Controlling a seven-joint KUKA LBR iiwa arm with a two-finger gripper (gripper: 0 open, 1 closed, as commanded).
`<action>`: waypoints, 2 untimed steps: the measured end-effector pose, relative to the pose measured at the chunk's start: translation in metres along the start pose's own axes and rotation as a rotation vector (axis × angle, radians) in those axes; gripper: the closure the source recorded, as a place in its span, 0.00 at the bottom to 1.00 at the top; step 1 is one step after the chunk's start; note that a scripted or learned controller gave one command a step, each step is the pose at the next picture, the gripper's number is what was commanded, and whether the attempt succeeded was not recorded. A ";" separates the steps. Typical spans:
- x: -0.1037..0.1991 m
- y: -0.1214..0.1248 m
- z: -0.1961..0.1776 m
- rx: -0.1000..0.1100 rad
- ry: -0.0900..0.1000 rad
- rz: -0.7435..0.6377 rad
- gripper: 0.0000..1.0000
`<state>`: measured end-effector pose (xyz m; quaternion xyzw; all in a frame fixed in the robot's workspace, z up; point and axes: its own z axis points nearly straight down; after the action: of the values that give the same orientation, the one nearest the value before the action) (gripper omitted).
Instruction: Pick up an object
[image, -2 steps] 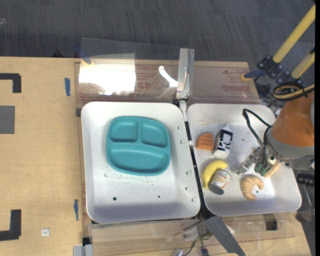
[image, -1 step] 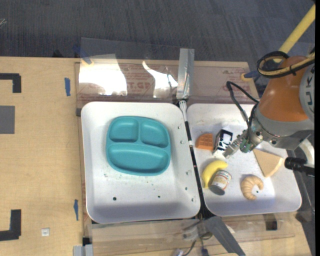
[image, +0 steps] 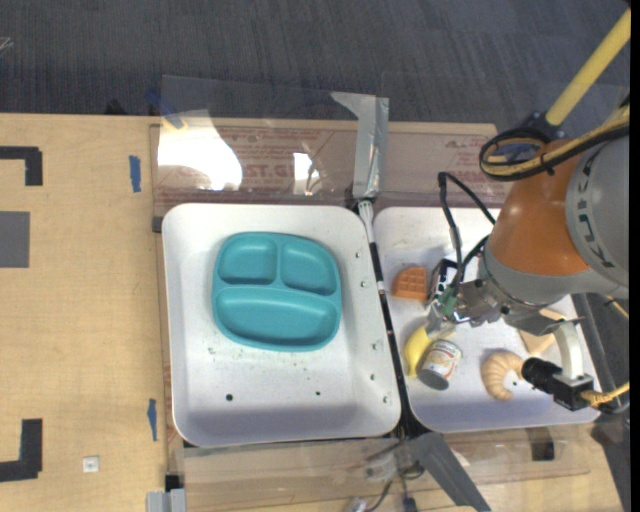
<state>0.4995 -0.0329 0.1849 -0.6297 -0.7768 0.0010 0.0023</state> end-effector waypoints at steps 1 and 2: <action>0.076 -0.003 0.003 0.002 0.001 0.367 1.00; 0.093 0.001 -0.045 -0.006 -0.004 -0.007 1.00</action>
<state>0.4818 0.0580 0.2301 -0.6269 -0.7791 0.0001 -0.0011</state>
